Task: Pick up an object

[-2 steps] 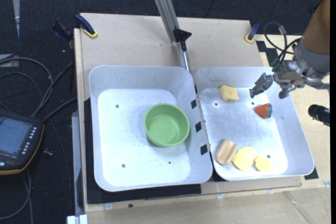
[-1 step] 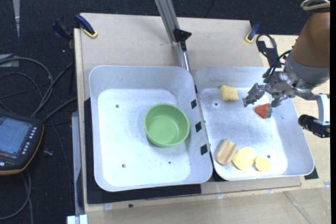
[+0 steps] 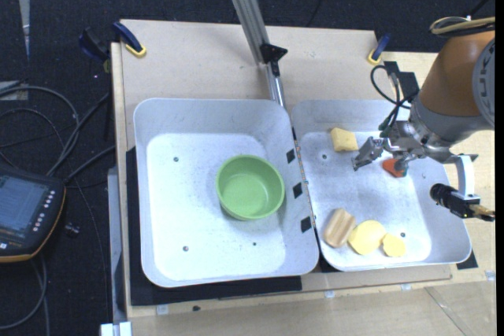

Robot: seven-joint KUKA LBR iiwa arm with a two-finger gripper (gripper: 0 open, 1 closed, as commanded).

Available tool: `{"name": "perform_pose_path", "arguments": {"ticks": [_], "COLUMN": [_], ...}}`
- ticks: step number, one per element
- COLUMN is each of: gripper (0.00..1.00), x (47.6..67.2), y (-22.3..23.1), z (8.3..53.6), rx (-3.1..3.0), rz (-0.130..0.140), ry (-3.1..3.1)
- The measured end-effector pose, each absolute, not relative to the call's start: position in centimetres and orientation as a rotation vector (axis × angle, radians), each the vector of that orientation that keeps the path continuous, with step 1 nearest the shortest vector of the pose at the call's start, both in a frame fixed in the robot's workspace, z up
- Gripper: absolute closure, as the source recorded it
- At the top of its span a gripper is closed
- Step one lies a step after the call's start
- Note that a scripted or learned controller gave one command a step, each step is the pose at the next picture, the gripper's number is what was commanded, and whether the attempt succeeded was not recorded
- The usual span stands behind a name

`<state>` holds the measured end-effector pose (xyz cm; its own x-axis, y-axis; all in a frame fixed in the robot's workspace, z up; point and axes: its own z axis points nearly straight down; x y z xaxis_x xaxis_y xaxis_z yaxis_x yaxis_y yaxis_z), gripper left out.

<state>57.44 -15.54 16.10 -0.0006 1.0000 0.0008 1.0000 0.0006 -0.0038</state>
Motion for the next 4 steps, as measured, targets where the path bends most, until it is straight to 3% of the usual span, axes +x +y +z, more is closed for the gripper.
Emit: {"name": "perform_pose_path", "arguments": {"ticks": [1, 2, 4], "gripper": [0.0, 1.0, 1.0], "x": [57.5, 57.6, 57.1], "y": [-15.3, -15.3, -15.5], "z": [11.8, 13.1, 24.1], "rx": [-2.219, -2.222, -2.224], "rz": [0.003, 0.0, -0.004], "ry": [-2.22, -2.222, -2.225]}}
